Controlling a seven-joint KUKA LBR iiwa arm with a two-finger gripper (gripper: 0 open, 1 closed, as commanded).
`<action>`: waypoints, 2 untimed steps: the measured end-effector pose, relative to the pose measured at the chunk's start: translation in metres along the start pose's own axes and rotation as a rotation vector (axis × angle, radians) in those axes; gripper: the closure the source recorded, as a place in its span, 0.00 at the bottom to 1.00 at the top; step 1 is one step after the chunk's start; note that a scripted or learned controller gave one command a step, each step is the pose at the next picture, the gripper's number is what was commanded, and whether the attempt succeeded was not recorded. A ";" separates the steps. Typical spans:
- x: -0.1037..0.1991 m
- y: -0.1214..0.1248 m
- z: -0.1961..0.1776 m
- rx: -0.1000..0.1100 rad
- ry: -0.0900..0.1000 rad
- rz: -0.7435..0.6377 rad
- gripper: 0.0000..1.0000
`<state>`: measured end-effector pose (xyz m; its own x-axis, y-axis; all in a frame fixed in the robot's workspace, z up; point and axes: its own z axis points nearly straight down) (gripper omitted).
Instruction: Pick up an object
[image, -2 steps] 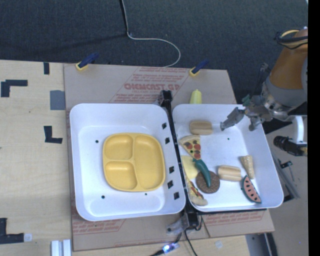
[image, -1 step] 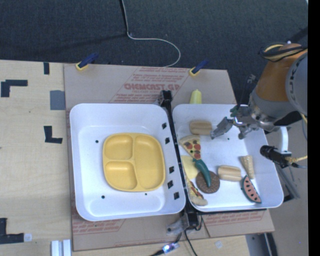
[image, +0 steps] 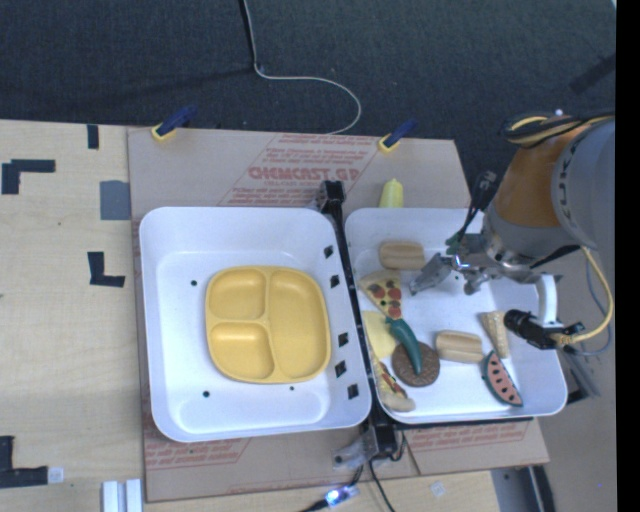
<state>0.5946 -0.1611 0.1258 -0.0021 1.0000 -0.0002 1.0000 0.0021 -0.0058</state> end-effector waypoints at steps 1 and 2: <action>0.001 0.001 0.042 -0.006 -0.002 0.001 0.00; 0.001 0.001 0.030 -0.008 -0.002 0.000 1.00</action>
